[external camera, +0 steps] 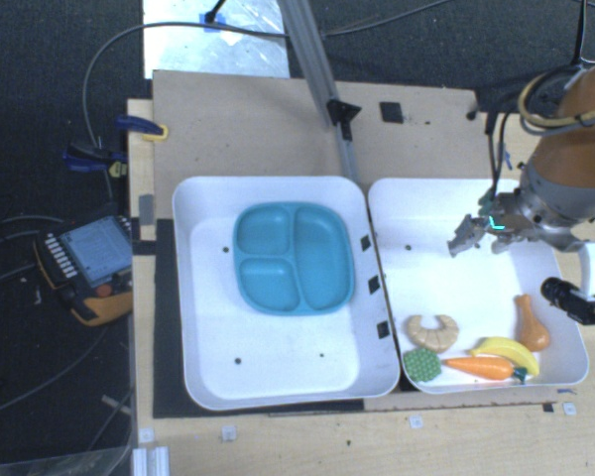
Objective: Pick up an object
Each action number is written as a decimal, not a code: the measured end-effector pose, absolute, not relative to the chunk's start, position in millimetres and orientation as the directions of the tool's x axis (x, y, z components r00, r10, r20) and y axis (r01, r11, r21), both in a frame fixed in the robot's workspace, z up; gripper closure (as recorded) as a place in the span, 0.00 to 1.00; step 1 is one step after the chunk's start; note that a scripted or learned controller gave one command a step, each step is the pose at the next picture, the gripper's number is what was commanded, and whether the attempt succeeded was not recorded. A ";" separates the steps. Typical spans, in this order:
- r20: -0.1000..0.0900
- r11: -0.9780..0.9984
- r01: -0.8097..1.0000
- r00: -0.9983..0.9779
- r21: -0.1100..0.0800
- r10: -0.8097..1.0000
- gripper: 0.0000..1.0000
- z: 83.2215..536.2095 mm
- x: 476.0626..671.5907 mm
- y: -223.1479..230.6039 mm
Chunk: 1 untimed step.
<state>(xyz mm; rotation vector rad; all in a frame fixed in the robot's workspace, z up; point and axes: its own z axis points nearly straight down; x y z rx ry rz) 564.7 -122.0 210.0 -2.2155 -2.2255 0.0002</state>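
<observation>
My gripper (484,241) hangs over the upper middle of the right bin (416,206), reaching in from the right. Its fingers are open and there is only white bin floor between them. The toy foods lie along that bin's front edge, well below the gripper: a tan croissant (432,331), a green broccoli piece (422,365), an orange carrot (479,368), a yellow banana (508,351) and a brown drumstick-shaped piece (531,325). None of them touches the gripper.
A blue divided plate (294,257) lies in the left bin (208,296). A grey pole (312,43) slants across the bench's far side. Cables and a handheld device (89,256) sit off the bench at left.
</observation>
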 end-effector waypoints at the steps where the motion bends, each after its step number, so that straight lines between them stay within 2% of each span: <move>1: 0.000 0.005 1.000 -0.005 0.001 1.000 0.00 211.0 565.4 -122.1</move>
